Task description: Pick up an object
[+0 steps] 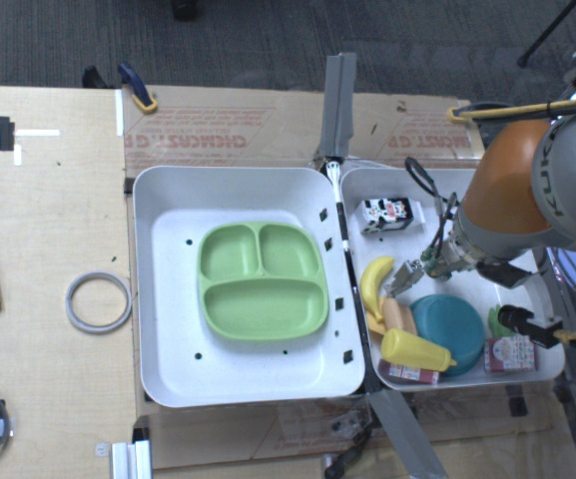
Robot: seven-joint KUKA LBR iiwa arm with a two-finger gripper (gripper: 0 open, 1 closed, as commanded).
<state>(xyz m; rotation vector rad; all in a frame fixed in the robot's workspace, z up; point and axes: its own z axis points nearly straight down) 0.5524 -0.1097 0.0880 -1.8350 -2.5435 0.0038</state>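
Banana [371,285] against the left wall of the right bin [437,171], about midway along that wall. Curved, long axis running from the far edge toward the near edge, bowed out toward the wall. Just left of the pincer [412,272], near it but seemingly not touching. Likely the nearest candidate, along with the sausage [397,315], lying just nearward of the pincer and touching the banana's near end, axis also roughly far-to-near.

Pincer low over the gap between banana and teal dish [449,325], reaching in from the right edge. Spread or pressed together: cannot tell from this slant. Nothing seen pinched. A short shift toward the left wall probably needed for the banana, with the grip set across its narrow width; wall close by, so little room on that side.

Also in the right bin: yellow bottle [414,349] on its side toward the near-left corner, resting on a red packet [403,372] and touching the dish; pink box [512,352] toward the near-right corner; small black-and-white box [385,213] near the far-left corner, well apart from the rest.

Left bin [158,297]: one green tray [263,282] with three compartments, lying flat around the middle, nothing in them.

On the surface [38,218], left of both bins: a pale ring [99,300].
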